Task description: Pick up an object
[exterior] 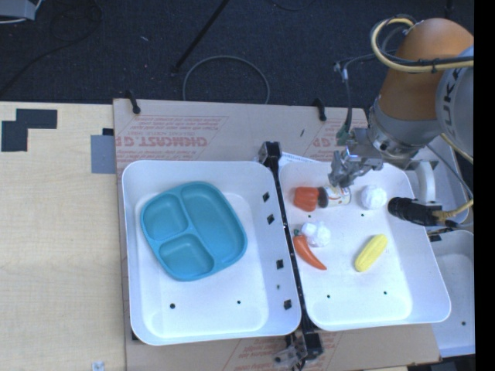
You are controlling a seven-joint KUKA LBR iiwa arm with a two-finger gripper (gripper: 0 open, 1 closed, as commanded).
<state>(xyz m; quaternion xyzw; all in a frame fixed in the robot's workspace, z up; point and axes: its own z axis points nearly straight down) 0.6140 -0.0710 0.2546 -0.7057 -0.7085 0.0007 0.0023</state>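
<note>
The right bin [402, 304] holds several small items. An orange-red toy vegetable [307, 198] lies near its back left, with a small white and dark piece at its right end. A white round item [373, 198] lies to the right of it. Nearer the front are a white lumpy item [315, 233], a red-orange chili-shaped piece [310, 254] and a yellow corn cob [370, 252]. My gripper [340, 178] hangs over the back of the right bin, just above and right of the orange-red vegetable, between it and the white round item. I see nothing held in it.
The left bin [193, 315] holds a blue divided plate [192, 229]. A black divider [282, 238] runs between the bins. A black cylindrical part [414, 209] juts over the right bin's right rim. The arm's orange band [429, 49] is at the upper right.
</note>
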